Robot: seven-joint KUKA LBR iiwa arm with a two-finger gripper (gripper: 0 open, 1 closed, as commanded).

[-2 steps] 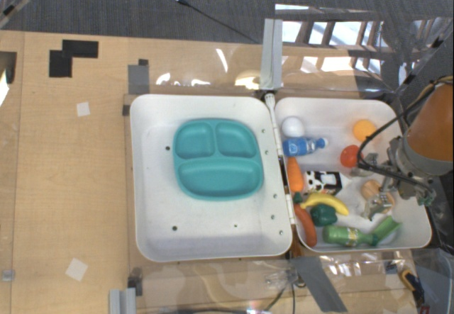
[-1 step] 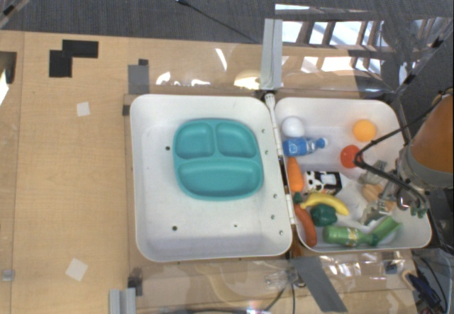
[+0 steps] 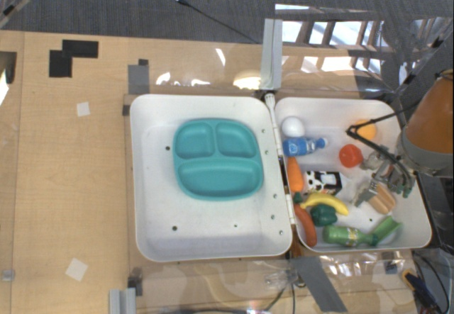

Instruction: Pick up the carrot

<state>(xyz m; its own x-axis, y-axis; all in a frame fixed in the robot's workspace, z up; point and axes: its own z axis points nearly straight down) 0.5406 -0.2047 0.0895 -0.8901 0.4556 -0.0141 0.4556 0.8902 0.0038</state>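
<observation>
Here your 2-finger metal claw (image 3: 370, 191) hangs over the right white bin (image 3: 418, 234); I cannot tell its opening. The grey arm (image 3: 425, 137) reaches in from the right. The slim orange carrot (image 3: 294, 174) lies by the left wall, beside a yellow banana (image 3: 325, 202).

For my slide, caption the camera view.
Gripper above the right bin of toy food, carrot by the left wall; teal tray beside.

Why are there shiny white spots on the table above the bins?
In the camera view, that is glare: light bounces off clear plastic above the left bin and right bin. More sheen shows below them. The teal tray and carrot look sharp, without glare.
</observation>
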